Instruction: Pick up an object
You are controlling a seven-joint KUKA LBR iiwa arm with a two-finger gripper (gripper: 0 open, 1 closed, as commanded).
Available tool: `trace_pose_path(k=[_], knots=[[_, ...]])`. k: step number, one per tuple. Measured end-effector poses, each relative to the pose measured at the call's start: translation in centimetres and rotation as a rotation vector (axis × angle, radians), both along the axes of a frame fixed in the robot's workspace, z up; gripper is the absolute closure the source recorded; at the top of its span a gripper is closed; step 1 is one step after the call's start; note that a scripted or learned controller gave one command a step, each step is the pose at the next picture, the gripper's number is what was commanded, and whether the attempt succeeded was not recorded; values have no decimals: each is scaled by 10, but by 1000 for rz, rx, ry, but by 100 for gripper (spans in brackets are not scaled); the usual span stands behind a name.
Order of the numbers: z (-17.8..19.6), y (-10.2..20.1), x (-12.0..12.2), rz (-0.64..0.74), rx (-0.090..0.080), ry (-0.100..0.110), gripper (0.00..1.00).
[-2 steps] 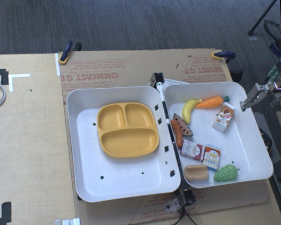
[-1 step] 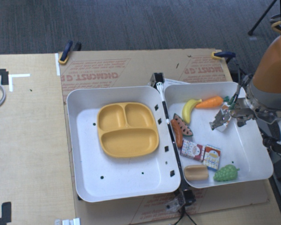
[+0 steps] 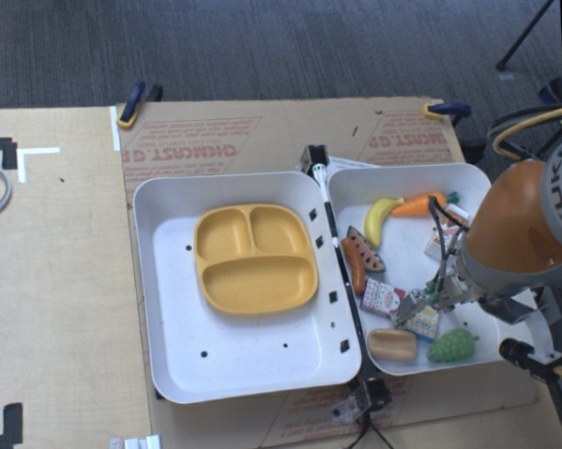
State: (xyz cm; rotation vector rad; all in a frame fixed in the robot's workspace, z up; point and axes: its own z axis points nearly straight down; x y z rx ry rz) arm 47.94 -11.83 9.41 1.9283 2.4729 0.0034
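The right bin [image 3: 467,186] holds several toy foods. At its back lie a yellow banana [image 3: 379,219] and an orange carrot [image 3: 419,205]. A watermelon slice [image 3: 365,250] and a red sausage [image 3: 357,277] lie along its left wall. A red-and-white packet [image 3: 380,298] is in the middle, a small carton [image 3: 422,325] just right of it. A bread roll [image 3: 393,345] and a green broccoli [image 3: 453,346] sit at the front. My gripper [image 3: 417,306] is low in this bin, right over the carton and beside the packet. The arm hides part of the bin's right side.
The left bin [image 3: 163,300] holds a yellow divided plate [image 3: 256,258]. A divider with clips [image 3: 332,263] separates the two bins. Both rest on cardboard [image 3: 211,143] on the wooden bench. Cables and black brackets [image 3: 527,356] lie at the right edge.
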Motion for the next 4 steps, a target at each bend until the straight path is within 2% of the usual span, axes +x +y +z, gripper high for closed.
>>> trace_pose_path(k=[1,2,3,4], knots=[[10,-1,2,-3,-1,-3,100],[10,-1,2,-3,-1,-3,0],[20,-1,3,-5,-1,-5,100],[20,-1,3,-5,-1,-5,0]])
